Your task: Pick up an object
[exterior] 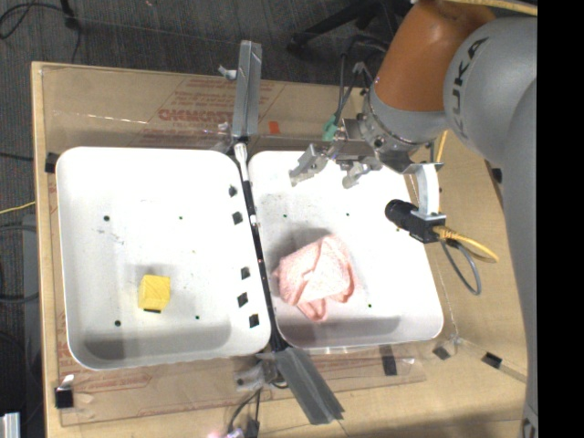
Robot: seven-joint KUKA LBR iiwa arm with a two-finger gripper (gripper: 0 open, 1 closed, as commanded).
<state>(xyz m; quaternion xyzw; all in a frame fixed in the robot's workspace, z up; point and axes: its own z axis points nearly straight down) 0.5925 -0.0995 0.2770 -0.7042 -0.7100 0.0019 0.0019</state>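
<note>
Dark carpeted floor with cables surrounds a pale wooden surface (474, 354) that carries two shallow white bins side by side.

Item 1, jaws (330, 169): metal fingers seen over the far rim of the right bin (401, 313), spread apart, nothing between them. Raised above the bin floor, as judged from the slant.

Item 2, arm (484, 53): grey, orange band above the wrist, entering from the right. A black fitting with a yellow cable (456, 240) hangs beside the wrist over the bin's right wall.

Item 3, pink cloth (315, 278): crumpled, lying on the floor of the right bin, toward its near left part, close to the divider. Apart from the jaws. Likeliest candidate for the pick.

Item 4, yellow block (154, 293): small, in the left bin (82, 172), near its front left quarter. Well apart from the jaws.

Item 5, divider strip (248, 245): grey bar with black clips between the bins.

Risks noted: cloth is soft and low, so closing too high may catch only a fold that slips free on the lift; closing off-centre may drag it against the divider. Descending too far would press the fingertips on the bin floor. The block is small, and a slight offset would nudge it aside.
</note>
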